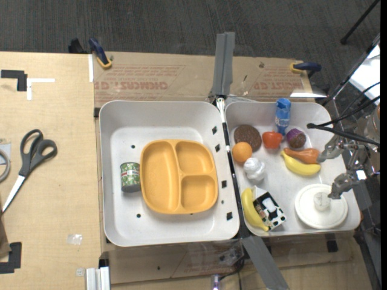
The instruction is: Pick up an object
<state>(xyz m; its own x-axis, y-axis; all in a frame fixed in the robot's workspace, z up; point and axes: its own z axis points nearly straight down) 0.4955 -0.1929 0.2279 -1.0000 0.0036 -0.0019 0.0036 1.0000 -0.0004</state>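
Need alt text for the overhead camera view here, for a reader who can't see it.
A gripper hovers over the right bin, above a white round lid among bananas, an orange and a blue bottle. The left bin holds a yellow divided plate and a small can.

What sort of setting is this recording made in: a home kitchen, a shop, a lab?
Most likely a robotics lab bench, not a kitchen. Two white bins sit on cardboard clamped to a wooden bench, toy food such as a banana fills the right one, and scissors lie loose nearby.
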